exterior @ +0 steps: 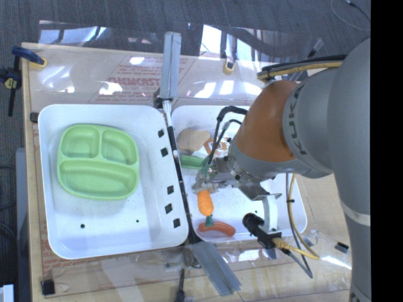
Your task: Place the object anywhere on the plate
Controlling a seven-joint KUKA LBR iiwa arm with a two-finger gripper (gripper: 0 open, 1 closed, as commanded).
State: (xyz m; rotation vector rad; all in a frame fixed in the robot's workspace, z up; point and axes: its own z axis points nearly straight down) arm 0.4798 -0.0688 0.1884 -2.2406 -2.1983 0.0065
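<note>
A green three-compartment plate (97,162) lies in the left white bin (56,231). In the right bin (296,222) an orange toy carrot (205,202) with a green tip lies near the divider. My gripper (211,178) hangs directly over the carrot's upper end, at or just above it. The grey and orange wrist hides much of the right bin.
A red sausage-shaped toy (217,229) lies just below the carrot. A tan bread-like piece (192,139) and a green item (192,161) sit above the gripper. A raised divider (173,175) separates the bins. Black cables (271,231) trail at the lower right.
</note>
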